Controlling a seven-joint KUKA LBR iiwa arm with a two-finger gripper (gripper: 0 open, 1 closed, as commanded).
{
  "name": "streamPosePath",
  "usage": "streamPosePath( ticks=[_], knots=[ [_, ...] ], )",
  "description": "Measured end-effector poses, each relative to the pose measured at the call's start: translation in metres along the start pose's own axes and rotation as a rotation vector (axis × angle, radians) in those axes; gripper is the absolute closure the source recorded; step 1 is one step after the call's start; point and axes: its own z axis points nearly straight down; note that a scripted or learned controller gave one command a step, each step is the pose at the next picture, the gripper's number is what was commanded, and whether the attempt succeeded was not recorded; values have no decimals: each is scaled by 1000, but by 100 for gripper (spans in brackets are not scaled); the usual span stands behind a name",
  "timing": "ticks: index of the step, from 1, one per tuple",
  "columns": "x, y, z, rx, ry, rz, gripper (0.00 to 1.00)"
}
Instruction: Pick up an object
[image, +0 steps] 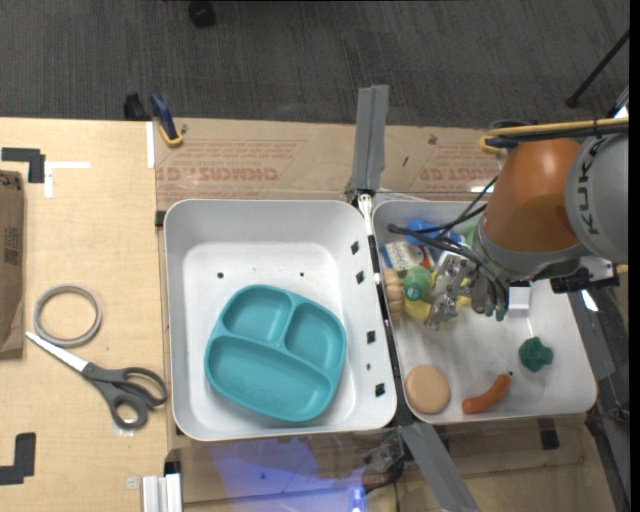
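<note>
Claw metal, over jumbled toys; smooth teal divided plate left.

Dark grey carpet runs across the far side of the room, ribbed in fine lines. A pale wooden bench top takes up the left, with black corner marks on it. A roll of tape lies there, and just below it a pair of grey-handled scissors. A brown paper bag lies at the left edge. A flattened cardboard sheet with red printing lies behind the bins. A bluish glow falls at the near edge.
</note>
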Motion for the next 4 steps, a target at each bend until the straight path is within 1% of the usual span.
streamPosePath(
  ticks=[1, 2, 3, 4],
  knots=[
    [-49, -16, -155, -2, 2, -23, 100],
    [-48, -16, -154, -2, 3, -23, 0],
    [-53, 5, -2, -1, 2, 87, 0],
    [28, -12, 3, -4, -11, 174, 0]
  ],
)
